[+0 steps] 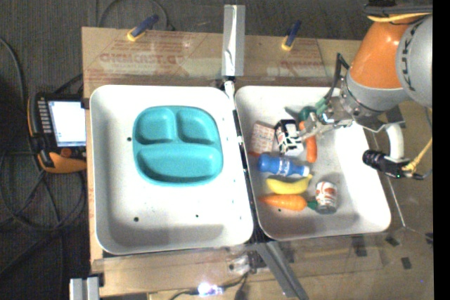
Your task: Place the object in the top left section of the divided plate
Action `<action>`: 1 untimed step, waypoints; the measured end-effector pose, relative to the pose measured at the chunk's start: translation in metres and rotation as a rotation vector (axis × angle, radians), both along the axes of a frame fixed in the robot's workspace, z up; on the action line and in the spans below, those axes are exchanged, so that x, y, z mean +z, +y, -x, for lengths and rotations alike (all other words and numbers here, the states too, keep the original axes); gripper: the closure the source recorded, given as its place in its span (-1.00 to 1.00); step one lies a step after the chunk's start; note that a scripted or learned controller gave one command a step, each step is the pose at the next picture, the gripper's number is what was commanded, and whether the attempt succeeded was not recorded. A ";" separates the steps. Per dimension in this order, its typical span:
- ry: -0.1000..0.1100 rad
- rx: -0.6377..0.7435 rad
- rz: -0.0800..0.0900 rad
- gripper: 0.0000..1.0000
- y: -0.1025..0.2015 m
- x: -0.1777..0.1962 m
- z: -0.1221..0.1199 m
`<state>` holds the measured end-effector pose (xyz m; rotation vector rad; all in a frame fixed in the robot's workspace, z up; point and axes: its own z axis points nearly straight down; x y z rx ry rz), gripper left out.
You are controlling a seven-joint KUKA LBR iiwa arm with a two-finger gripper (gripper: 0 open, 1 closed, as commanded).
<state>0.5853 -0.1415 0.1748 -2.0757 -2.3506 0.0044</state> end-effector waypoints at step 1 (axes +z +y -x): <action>0.000 0.050 0.002 1.00 0.078 0.005 -0.037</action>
